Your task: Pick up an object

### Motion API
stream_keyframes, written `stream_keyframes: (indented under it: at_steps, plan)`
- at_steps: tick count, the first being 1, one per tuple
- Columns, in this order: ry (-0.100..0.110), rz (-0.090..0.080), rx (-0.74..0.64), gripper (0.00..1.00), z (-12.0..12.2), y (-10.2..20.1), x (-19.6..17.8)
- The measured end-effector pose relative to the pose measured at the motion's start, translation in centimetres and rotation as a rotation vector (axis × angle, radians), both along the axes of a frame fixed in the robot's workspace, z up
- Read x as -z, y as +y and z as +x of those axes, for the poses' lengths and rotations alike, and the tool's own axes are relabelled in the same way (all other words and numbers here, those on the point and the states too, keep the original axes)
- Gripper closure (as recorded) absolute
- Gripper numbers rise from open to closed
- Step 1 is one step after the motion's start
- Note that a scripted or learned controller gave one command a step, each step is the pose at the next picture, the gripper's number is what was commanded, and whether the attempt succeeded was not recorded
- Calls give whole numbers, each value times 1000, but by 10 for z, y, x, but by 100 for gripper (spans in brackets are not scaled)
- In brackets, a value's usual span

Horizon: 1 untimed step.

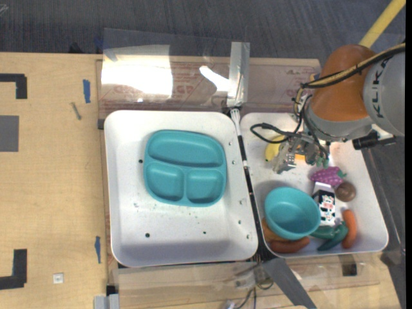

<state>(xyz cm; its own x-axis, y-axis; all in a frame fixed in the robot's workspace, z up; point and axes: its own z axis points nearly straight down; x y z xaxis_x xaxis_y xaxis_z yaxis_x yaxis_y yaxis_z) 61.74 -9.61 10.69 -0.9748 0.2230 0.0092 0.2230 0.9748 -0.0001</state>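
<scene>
Carton (327, 204), cow print; arm (386, 92) lettered "KU"

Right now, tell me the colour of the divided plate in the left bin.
Teal, the divided plate; the camera view shows it plainly from above.

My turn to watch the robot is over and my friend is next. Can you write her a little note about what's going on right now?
Pincer: low over the far part of the right bin, near a yellow item. No way to tell whether it is open or shut, and nothing visibly held.
Right bin also holds the teal bowl, purple grapes, a milk carton, a brown round item and a carrot.
Left bin: a teal divided plate.
Done: nothing lifted yet.
Left: grab one object and raise it.
</scene>
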Motion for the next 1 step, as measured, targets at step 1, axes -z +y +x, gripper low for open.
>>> stream_keyframes:
  at_steps: [1]
  plan:
    - [-26,-3,-28,100,26,13,-113]
